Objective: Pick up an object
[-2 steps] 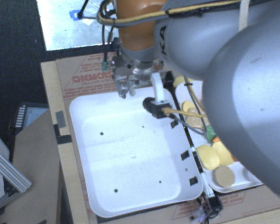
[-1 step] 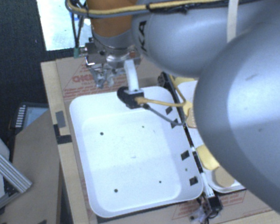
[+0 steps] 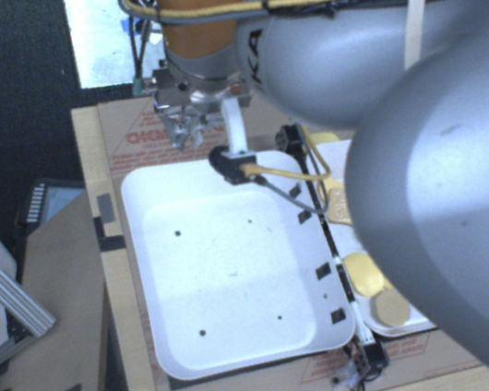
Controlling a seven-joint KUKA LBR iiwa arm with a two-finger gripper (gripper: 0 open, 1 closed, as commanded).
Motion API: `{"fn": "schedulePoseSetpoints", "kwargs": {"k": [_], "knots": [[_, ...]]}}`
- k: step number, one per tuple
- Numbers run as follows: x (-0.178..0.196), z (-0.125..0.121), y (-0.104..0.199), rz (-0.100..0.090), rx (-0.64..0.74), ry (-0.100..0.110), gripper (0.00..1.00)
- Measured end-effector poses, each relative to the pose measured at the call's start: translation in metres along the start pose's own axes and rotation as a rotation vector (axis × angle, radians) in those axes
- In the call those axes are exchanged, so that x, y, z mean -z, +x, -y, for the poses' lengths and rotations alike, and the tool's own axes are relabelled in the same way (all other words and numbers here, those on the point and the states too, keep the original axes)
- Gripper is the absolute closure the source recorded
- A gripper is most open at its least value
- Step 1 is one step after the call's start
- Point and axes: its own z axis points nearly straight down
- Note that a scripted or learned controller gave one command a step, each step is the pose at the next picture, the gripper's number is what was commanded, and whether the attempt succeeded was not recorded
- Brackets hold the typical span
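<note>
The pincer (image 3: 185,133) hangs under the orange band of the arm (image 3: 417,112), above the far edge of the left bin (image 3: 231,276), over the cardboard base (image 3: 136,139). Its fingers are small and blurred against the printed cardboard, so I cannot tell if they are apart or together, and I see nothing between them.

The things to pick lie in the right bin (image 3: 381,330), on the arm's side of the pincer and nearer to the camera than it. There I see a pale yellow rounded object (image 3: 363,272) and, just beside it, a tan round object (image 3: 392,308); further pieces lie closer to the pincer, but the big grey arm covers most of this bin. The long axis of these objects I cannot judge, because so little of each one shows.

In my judgement the pincer must travel sideways over the divider and come down into the right bin before any grasp is possible.
</note>
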Motion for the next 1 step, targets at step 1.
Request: {"fn": "schedulePoseSetpoints", "kwargs": {"k": [1], "knots": [[0.0111,-0.0005,0.0004,0.0,0.005,-0.002,1.0]]}}
